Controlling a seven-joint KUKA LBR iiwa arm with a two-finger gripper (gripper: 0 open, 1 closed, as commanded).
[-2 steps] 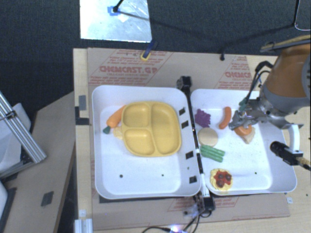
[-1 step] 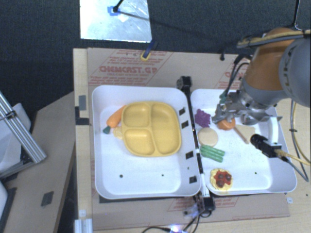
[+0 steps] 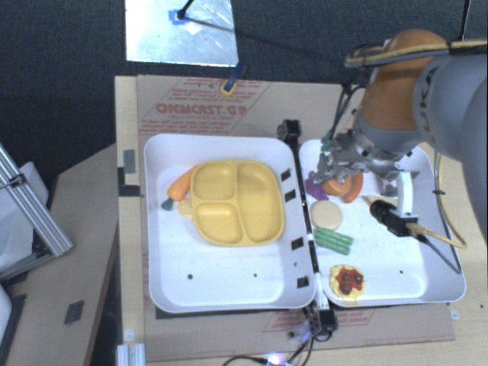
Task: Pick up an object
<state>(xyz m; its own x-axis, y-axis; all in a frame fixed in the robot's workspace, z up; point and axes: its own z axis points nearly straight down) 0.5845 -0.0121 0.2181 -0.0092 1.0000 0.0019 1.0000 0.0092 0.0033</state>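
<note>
My gripper [image 3: 336, 174] hangs low over the upper left of the right bin [image 3: 415, 277]. Right under it lies an orange-red toy food piece [image 3: 348, 190], with a purple piece [image 3: 315, 188] touching its left side. The gripper's tip is hidden against these two pieces, so contact is unclear. Below them lie a round cream disc [image 3: 328, 216], a green piece [image 3: 333, 240] and a small yellow piece with red topping [image 3: 348, 280].
The left bin [image 3: 229, 288] holds a yellow divided plate [image 3: 232, 202] with a toy carrot [image 3: 181, 183] at its left edge. A black fitting with a yellow cable [image 3: 393, 219] hangs from the arm over the right bin. The black divider [image 3: 301, 204] separates the bins.
</note>
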